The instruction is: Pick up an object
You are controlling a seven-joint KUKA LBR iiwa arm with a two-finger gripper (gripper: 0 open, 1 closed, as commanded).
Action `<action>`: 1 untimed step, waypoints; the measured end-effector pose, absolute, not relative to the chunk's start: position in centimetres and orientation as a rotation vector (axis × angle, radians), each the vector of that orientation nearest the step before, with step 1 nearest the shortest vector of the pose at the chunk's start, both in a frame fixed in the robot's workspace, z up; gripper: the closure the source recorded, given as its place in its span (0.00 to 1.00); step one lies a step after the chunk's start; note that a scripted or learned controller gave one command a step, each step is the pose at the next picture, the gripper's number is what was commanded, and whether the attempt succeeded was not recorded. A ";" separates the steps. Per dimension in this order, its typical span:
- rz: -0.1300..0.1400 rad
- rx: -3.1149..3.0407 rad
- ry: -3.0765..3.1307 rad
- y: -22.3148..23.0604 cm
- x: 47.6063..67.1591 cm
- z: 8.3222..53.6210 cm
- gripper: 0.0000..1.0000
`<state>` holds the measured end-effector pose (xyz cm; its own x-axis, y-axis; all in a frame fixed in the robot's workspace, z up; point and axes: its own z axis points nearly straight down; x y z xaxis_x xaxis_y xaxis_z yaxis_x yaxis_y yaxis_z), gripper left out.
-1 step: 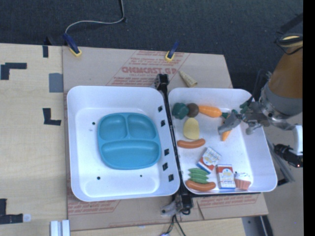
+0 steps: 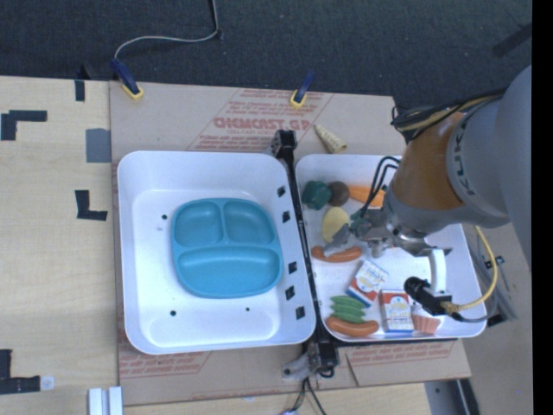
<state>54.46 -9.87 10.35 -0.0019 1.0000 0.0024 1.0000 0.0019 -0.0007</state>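
Note:
My gripper (image 2: 357, 230) is low in the right bin (image 2: 467, 275), at the right side of a yellow pear-shaped toy (image 2: 334, 222) and just above a red hot dog (image 2: 336, 253). The grey arm with its orange band (image 2: 432, 175) covers the bin's upper right. Around the gripper lie a dark green vegetable (image 2: 314, 194), a brown piece (image 2: 339, 193) and an orange carrot (image 2: 372, 198). Nearer the front are a white packet (image 2: 371, 277), a red and white box (image 2: 396, 309), green beans (image 2: 348, 305) and a second hot dog (image 2: 352, 326).
The left bin (image 2: 147, 232) holds a blue divided plate (image 2: 227, 247). A black divider (image 2: 296, 223) runs between the bins. A small cone (image 2: 329, 138) lies on the cardboard behind the right bin. A black block with a yellow cable (image 2: 436, 299) hangs off the arm over the bin's front right.

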 end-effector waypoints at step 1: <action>-0.004 -2.221 -2.224 -10.4 59.5 8.6 0.00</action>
<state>59.52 -10.37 8.63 -0.0012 1.0000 0.0004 1.0000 0.0012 0.0028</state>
